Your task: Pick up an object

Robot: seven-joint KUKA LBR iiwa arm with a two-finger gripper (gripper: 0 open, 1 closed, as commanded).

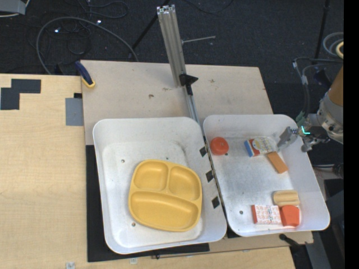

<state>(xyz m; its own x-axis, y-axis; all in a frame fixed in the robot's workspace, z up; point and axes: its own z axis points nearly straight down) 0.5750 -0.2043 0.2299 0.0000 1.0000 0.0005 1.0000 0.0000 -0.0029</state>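
- Nearest the camera, in the right bin's (314, 220) front corner: an orange-red block (290, 216) touching a red-and-white packet (265, 214), with a tan bread-like block (285, 197) just behind them. Three items packed this close leave poor room for my fingers; I rank them as poor first choices.
- The left bin (106, 150) holds a yellow divided plate (166, 195) — broad and flat, no edge I can straddle from above. Skip it.
- Mid-bin on the right: an orange-brown stick (276, 162), lying at a slant, clear on its long sides. I judge this the best target; I should turn my wrist so the jaws close across its narrow width.
- Just behind it, a small white carton with blue and red print (257, 147) almost touches the stick's far end — descend toward the near end to avoid it.
- A small red tomato-like piece (219, 145) sits alone near the dividing wall; round, likely to roll.
- My gripper (296, 137) hangs at the right bin's far right rim, jaws spread and holding nothing.
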